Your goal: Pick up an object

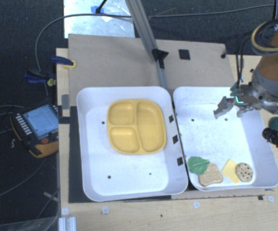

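Observation:
My gripper (232,110) hangs over the upper right part of the right bin (211,138), with its fingers spread and nothing between them. Far below it, along the bin's front edge, lie a green leaf (198,164), a tan toast slice (210,175), a yellow cheese wedge (230,170) and a round chocolate-chip cookie (244,172). The leaf overlaps the toast, and the cheese touches the cookie. All of them lie well apart from the gripper.
The left bin (93,167) holds a yellow three-compartment plate (136,127). A grey pole (146,30) slants down to the gap between the bins. Clamps, cables and a small device (37,124) sit left of the bench.

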`<state>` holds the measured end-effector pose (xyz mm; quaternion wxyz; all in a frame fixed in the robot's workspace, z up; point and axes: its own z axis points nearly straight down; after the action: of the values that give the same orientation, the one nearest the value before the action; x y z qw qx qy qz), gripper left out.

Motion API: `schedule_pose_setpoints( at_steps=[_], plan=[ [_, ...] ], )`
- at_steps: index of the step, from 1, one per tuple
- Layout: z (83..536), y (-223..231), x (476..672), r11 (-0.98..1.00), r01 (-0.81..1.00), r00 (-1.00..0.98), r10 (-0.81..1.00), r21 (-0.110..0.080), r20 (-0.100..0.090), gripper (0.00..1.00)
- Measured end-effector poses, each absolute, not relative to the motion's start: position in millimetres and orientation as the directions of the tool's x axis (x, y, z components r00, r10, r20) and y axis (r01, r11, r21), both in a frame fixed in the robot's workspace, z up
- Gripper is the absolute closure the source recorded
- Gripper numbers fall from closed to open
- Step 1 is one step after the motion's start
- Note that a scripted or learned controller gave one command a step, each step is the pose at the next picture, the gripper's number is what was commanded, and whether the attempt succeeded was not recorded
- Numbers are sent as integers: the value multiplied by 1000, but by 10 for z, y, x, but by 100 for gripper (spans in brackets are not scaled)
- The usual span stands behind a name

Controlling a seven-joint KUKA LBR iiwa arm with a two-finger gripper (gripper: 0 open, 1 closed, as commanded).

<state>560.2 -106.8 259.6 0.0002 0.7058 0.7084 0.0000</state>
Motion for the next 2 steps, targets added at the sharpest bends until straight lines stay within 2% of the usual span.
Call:
schedule_pose_setpoints(
  at_steps=[1,2],
  plan=[
    [2601,-1068,5605,4,1000,-4,1000,1,0,0],
    [2027,-1150,5644,1,1000,-1,1000,-3,0,0]
  ],
)
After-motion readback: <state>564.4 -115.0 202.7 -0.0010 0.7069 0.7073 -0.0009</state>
